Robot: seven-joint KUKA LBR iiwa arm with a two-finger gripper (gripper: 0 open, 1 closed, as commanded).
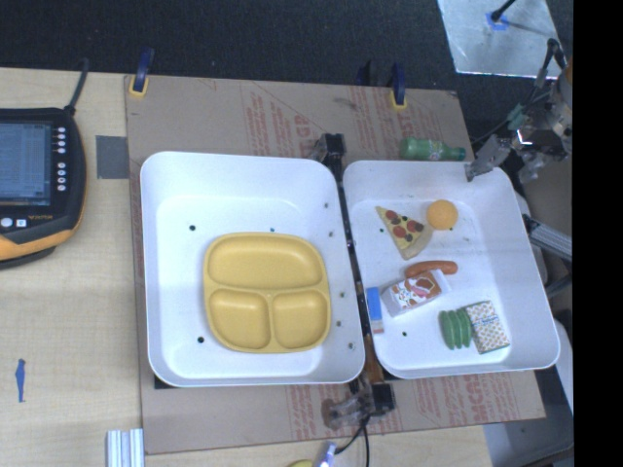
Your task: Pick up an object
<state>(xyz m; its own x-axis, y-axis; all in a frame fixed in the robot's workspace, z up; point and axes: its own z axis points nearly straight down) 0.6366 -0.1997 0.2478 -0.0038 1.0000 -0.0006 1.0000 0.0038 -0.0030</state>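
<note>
The claw (484,166), state unclear, hangs at the right bin's (506,358) far corner, near a green bottle (431,149).

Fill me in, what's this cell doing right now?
Pick attempt, nothing grabbed yet. The gripper sits at the upper right corner of the right bin, above the toys and holding nothing. In that bin lie a pizza slice, an orange ball, a sausage, a small carton, a green pickle and a patterned packet. The left bin holds a yellow divided tray. A green bottle lies outside the bins.
</note>
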